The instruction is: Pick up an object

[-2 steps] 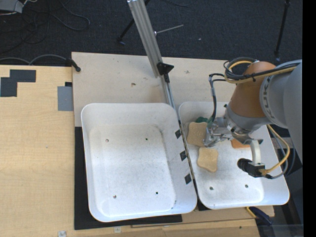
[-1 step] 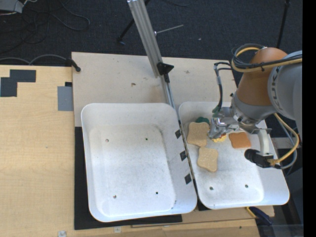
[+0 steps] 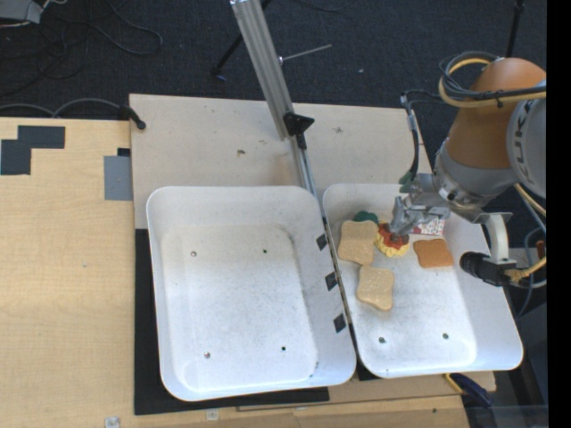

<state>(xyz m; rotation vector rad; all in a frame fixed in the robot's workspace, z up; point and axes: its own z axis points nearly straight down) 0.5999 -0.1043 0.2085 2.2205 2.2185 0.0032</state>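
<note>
My gripper [image 3: 399, 227] reaches down into the right bin [image 3: 446, 346] from the right, its tip right over a small red and yellow object [image 3: 391, 242]. Two tan bread-like pieces lie close by: one [image 3: 357, 242] just left of the tip, another [image 3: 376, 287] below it. An orange-brown slice [image 3: 434, 254] rests to the right of the tip. A small green object [image 3: 364, 216] peeks out behind the upper bread piece. A white and red item [image 3: 431, 226] sits partly hidden under the wrist.
The left bin [image 3: 232, 292] lies beside the right one, with a divider edge carrying black clips [image 3: 330, 279] between them. A slanted aluminium post [image 3: 268, 69] rises behind the bins. A black cable end [image 3: 486, 268] hangs at the right bin's edge.
</note>
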